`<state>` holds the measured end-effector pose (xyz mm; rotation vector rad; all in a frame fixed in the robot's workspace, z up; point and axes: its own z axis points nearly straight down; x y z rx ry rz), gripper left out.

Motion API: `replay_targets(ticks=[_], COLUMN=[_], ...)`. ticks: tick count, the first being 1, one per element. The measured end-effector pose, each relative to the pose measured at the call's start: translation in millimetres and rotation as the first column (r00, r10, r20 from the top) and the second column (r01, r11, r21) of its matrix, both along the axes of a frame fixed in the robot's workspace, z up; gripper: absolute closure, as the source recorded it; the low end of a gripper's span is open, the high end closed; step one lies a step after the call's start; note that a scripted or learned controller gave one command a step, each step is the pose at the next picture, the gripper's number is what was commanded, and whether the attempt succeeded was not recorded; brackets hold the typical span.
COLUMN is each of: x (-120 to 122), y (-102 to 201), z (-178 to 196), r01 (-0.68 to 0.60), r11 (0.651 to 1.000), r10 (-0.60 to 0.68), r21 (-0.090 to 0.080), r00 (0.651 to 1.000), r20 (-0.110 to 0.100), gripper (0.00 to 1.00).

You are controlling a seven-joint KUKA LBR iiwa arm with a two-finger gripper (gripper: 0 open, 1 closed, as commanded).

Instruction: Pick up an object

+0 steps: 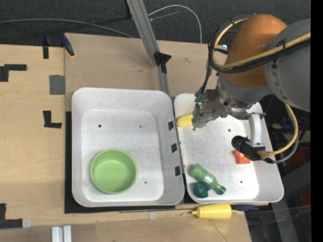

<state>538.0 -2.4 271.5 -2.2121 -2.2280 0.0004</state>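
Pincer (196, 122) low beside yellow object (184, 120).

Your arm (262, 49) reaches in from the right, wrist bent down, gripper (196, 121) pointing downward.

Gripper (194, 125) low in right bin (262, 188) — beside yellow object (184, 120), green bottle (206, 176) near front, green bowl (114, 171) in left bin (81, 135)

The arm (282, 59) is grey with a rounded orange band (252, 39). Black and yellow cables (222, 39) loop around it above a dark metal gripper (198, 121).
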Motion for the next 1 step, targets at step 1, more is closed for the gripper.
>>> replay_targets(ticks=[1], x=[7.3], y=[56.3], z=[-20.6], r01=[0.000], r11=[1.000], r10=[0.000], r21=[-0.001], r00=[1.000], r20=[-0.003], gripper=[1.00])
